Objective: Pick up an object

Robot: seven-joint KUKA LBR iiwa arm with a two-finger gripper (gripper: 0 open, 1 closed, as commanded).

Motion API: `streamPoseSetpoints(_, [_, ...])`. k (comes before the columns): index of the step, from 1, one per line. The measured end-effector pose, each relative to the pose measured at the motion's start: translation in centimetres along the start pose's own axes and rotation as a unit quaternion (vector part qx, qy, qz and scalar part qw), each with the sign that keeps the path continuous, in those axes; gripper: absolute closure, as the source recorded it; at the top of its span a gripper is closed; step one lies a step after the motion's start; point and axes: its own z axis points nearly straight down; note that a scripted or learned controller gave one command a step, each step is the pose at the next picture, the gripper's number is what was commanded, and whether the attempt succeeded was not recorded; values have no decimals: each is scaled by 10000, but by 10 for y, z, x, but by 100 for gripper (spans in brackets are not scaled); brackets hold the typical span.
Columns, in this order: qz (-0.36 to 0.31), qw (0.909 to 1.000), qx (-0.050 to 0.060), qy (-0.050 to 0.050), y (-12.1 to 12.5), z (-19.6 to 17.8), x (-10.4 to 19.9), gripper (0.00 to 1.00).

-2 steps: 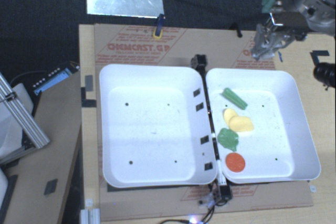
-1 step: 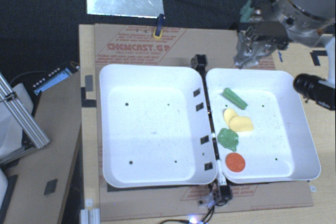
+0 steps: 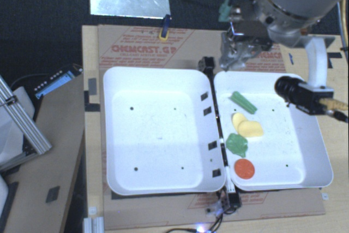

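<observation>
Four small things lie in the right bin [image 3: 311,144], lower right of the frame: green stick [image 3: 243,102], yellow piece [image 3: 248,126], green lump [image 3: 237,144], orange disc [image 3: 244,168]. Gripper [image 3: 235,57] hovers above, upper right; its grip state is unclear.

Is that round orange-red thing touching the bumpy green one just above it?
Apart. The camera view shows a thin strip of white bin floor between the orange-red disc and the bumpy green piece.

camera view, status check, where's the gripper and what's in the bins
Gripper above the right bin's far left corner, holding nothing visible. Green stick, yellow piece, green lump, orange disc along its left side. Nothing blocking.
</observation>
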Motion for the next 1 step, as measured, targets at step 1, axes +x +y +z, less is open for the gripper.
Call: streamPoseSetpoints(1, [66, 10000, -5, -18, 33, 0, -72, 100])
